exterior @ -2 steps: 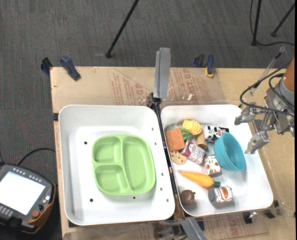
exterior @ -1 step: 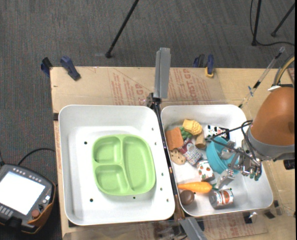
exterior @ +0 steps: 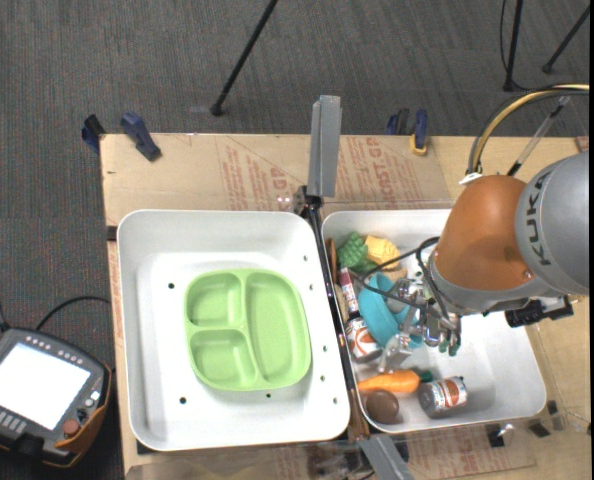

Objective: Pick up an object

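Two white bins are sitting side by side on a bench, seen from above. The left bin (exterior: 142,268) is holding a green divided tray (exterior: 247,329) at the frame's centre. The right bin (exterior: 512,388) is holding a crowd of small things along its left wall: a corn cob (exterior: 381,250) and a green toy (exterior: 353,254) at the top, a teal cup (exterior: 379,308) below them, then a carrot (exterior: 389,382), a brown ball (exterior: 382,406) and a can (exterior: 443,395) lying on its side at the bottom. The arm (exterior: 507,243) is reaching in from the right, with the gripper (exterior: 424,328) hovering low beside the cup; whether it is open, or holding anything, I cannot tell. The carrot looks like light, stiff, smooth plastic, best taken across its middle. The can would likely roll and slip. Room is tight by the left wall; the bin's right half offers open floor for moving
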Tool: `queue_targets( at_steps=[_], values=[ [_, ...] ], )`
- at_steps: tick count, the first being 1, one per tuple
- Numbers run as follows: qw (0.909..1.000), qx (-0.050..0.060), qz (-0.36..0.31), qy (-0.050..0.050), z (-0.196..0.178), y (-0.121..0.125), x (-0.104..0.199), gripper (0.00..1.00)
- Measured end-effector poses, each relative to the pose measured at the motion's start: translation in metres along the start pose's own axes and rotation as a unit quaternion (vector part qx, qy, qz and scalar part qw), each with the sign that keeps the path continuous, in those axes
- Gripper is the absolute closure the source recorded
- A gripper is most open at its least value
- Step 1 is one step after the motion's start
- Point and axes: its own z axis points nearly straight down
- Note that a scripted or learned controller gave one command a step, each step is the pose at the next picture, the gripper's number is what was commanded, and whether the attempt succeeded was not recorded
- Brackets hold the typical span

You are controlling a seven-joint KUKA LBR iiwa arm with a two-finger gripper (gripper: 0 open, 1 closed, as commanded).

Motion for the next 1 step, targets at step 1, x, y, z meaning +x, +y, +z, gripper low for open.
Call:
queue_targets(
  at_steps=[1],
  values=[
    [1.0000,0.001,0.005,0.003,0.0020,0.0170,-0.0348,0.00]
  ],
)
